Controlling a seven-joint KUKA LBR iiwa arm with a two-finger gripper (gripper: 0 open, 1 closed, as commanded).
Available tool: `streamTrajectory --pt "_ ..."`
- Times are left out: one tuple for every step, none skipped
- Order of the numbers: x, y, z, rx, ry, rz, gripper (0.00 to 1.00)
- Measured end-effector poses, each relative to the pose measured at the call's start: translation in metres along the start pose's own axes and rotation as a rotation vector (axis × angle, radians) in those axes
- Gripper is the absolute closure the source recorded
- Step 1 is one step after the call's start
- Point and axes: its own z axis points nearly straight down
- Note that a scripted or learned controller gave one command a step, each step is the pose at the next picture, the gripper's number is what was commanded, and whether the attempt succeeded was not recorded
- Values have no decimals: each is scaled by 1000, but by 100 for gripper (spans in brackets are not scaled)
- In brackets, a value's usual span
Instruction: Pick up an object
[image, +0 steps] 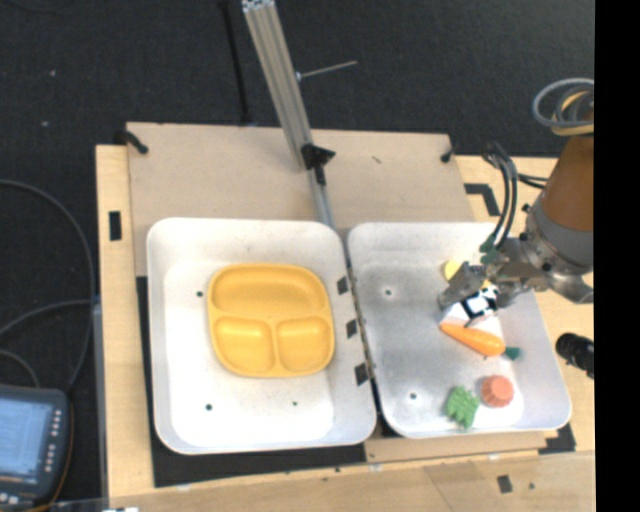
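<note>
- Nearest the camera, a small green leafy toy (461, 405) lies by the front rim of the right-hand white bin (400, 300), with a round orange-red toy (497, 391) just beside it on its right.
- A little farther back, a toy carrot (475, 340) lies flat on the bin floor, its green tip pointing toward the bin's right wall.
- My pincer (472, 298) hangs low over the same bin, just behind the carrot. From this angle I cannot tell whether it is released or clenched, or whether it has hold of anything.
- A small yellow piece (455, 269) sits on the bin floor just beyond my pincer.
- My arm (545, 265) reaches in from the right, with the wrist bent down toward the bin. The orange band (572, 190) stands above the grey wrist.
- In the left-hand white bin (180, 300), well apart from my pincer, a yellow divided plate (270, 318) lies flat near the middle, showing one long compartment and two smaller ones.
- Farthest back, an aluminium post (285, 85) rises at a slant from the wooden bench (230, 170) behind the seam between the two bins.
</note>
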Motion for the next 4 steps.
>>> streamTrajectory --pt "0 0 0 0 0 2 0" --pt "2 2 62 8 0 3 0" --pt "6 -6 110 6 0 3 0" --pt "3 -9 153 7 0 4 0"
